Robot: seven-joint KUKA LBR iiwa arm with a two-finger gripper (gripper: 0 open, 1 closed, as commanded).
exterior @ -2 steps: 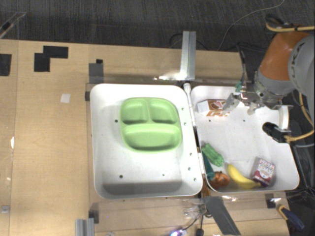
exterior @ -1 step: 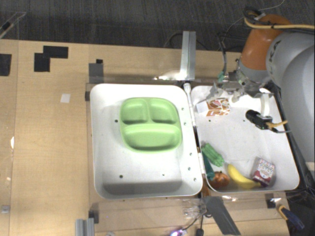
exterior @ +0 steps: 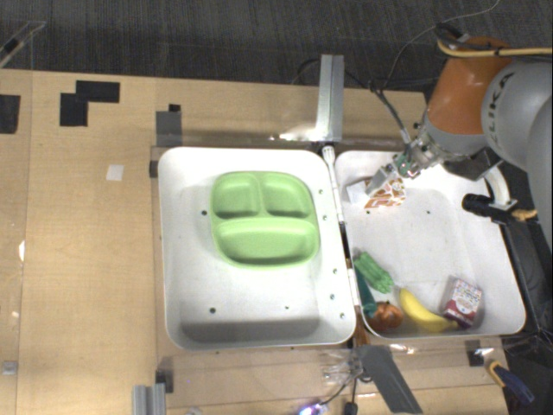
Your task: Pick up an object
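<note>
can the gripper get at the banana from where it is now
Probably yes. The gripper is at the right bin's far edge, with bare floor between it and the banana. The small box crowds one end.

No legible text; print on small box [exterior: 462, 301] and orange-white packet [exterior: 384, 197] too blurred.

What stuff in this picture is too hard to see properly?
- Gripper, camera view: blurred and small against the white right bin; whether it grips the orange-and-white packet is unclear.
- Small box: label too small to read.
- Round reddish fruit: partly hidden behind the bin's rim and the banana.
</note>
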